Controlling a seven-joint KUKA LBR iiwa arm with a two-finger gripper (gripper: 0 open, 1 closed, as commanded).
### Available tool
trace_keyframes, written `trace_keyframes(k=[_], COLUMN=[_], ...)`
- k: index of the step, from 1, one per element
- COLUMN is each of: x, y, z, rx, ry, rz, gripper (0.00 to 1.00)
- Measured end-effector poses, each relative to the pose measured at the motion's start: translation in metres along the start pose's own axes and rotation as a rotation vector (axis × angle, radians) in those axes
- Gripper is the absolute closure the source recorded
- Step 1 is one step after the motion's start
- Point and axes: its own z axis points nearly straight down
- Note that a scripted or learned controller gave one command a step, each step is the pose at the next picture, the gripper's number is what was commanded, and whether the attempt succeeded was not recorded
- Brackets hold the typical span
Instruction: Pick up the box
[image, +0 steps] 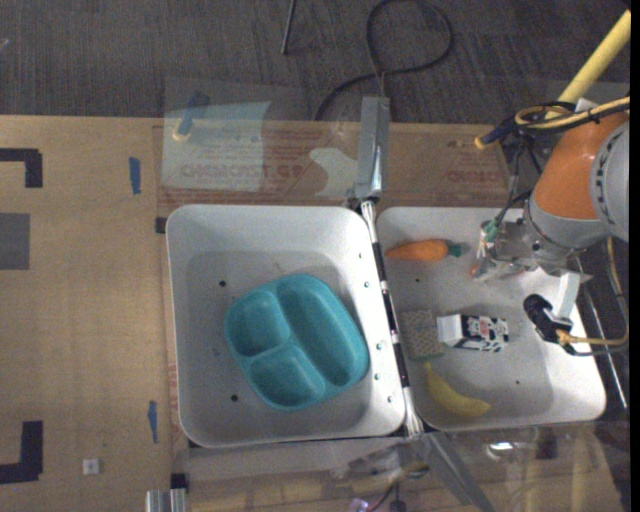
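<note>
The box (476, 331), a small white carton with black patches and a blue end, lies on its side in the middle of the right bin (570, 395). My gripper (487, 262) hovers above the bin's far right part, up and to the right of the box and apart from it. Nothing shows between its fingers.
An orange carrot (420, 250) lies at the right bin's far left. A yellow banana (455, 394) rests near its front edge, and a greenish sponge (421, 333) sits just left of the box. The left bin (195, 260) holds a teal divided plate (294, 341).
</note>
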Motion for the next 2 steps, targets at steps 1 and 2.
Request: trace_keyframes(k=[1, 2], x=[-0.019, 0.024], y=[-0.038, -0.003], z=[-0.115, -0.13], rx=[0.007, 0.008], ry=[0.005, 0.004], rz=[-0.13, 0.057], gripper=[1.0, 1.0])
